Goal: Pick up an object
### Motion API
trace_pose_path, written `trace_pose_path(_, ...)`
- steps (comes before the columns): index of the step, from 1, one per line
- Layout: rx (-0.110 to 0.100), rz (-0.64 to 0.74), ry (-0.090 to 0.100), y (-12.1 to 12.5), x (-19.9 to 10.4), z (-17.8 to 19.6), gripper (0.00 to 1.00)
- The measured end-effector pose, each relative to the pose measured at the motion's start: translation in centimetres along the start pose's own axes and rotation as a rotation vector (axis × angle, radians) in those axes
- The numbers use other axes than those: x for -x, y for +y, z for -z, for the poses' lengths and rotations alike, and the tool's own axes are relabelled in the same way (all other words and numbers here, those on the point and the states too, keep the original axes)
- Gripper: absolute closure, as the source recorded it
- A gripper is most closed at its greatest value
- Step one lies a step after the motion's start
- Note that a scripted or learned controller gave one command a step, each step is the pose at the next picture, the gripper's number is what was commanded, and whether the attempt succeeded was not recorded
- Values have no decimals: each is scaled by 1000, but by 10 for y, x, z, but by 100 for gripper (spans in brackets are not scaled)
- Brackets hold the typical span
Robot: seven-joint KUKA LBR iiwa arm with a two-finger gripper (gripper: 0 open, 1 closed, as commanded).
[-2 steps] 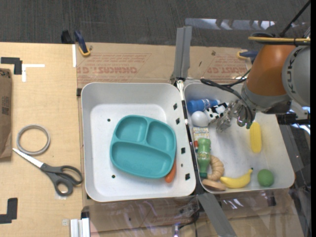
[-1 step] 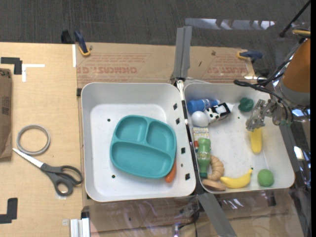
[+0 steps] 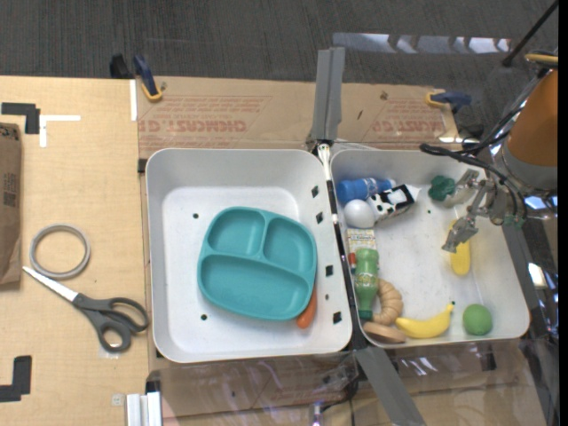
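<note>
The right bin (image 3: 417, 238) holds several small items. A small yellow piece (image 3: 460, 258) lies near its right wall. My gripper (image 3: 464, 229) hangs directly above that piece, reaching in from the right, and nothing visibly hangs from it. At the bin's front lie a banana (image 3: 424, 324) and a green ball (image 3: 477, 319). Along its left wall are a green bottle (image 3: 365, 278), a tan wooden piece (image 3: 388, 302), a white ball (image 3: 358, 211) and a blue item (image 3: 355, 189). A black-and-white toy (image 3: 391, 200) and a dark green item (image 3: 441, 187) lie at the back.
The left bin (image 3: 177, 193) holds a teal divided plate (image 3: 257, 264) with an orange item (image 3: 307, 311) at its lower right edge. On the bench at left lie scissors (image 3: 102, 309) and a tape roll (image 3: 59, 249). A grey divider (image 3: 329, 96) rises behind the bins.
</note>
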State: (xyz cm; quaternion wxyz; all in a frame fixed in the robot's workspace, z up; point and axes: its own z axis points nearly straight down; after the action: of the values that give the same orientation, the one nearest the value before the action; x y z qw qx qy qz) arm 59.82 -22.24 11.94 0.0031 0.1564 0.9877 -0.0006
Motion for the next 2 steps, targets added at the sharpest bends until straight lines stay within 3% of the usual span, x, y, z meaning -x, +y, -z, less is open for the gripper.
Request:
trace_pose_path(1,0,-79,3,-4,-12,-26,0)
trace_pose_path(2,0,-77,-4,-3,-10,-16,100)
